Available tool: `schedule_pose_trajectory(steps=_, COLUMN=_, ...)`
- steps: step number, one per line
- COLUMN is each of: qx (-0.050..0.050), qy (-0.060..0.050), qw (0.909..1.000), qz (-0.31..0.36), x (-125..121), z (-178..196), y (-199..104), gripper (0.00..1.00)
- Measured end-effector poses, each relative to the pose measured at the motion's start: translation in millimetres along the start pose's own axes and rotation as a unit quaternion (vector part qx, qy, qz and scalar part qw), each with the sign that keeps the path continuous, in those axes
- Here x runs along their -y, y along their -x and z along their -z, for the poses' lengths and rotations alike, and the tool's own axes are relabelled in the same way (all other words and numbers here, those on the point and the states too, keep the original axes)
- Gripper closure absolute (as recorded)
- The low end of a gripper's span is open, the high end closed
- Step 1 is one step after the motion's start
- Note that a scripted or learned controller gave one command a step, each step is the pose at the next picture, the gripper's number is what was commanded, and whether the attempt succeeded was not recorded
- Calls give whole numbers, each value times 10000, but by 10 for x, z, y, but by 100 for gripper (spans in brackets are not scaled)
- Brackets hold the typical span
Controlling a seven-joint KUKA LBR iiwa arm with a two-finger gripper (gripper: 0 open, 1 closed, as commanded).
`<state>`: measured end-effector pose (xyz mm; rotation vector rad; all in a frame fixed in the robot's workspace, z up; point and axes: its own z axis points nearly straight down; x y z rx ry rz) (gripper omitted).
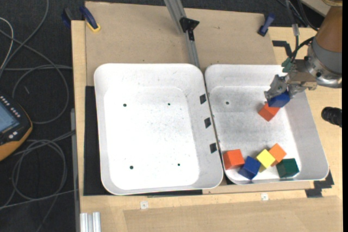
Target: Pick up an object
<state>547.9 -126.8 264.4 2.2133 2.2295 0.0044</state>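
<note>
My gripper hangs over the upper right part of the right bin. A blue block sits between its fingertips, and the gripper is shut on it. A red block lies just below and to the left of the blue one, touching its lower edge. The arm comes in from the right, and its wrist hides the bin's right rim there.
A cluster of blocks lies at the right bin's front edge: orange, blue, yellow, a second orange and green. The left bin stands beside it. A metal post slants up from between the bins.
</note>
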Motion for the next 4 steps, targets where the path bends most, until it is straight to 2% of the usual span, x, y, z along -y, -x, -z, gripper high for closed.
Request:
schedule_pose_trajectory(steps=1, qx=-6, qy=-16, qw=10000, qz=-3, x=11, z=16, y=-490, gripper=100)
schedule_pose_trajectory(steps=2, qx=0, qy=-4, qw=10000, qz=-3, x=-112, z=41, y=-973, gripper=100)
schedule_pose_trajectory(steps=4, qx=-2, qy=-8, qw=10000, qz=-1, x=-191, z=88, y=-2032, gripper=100)
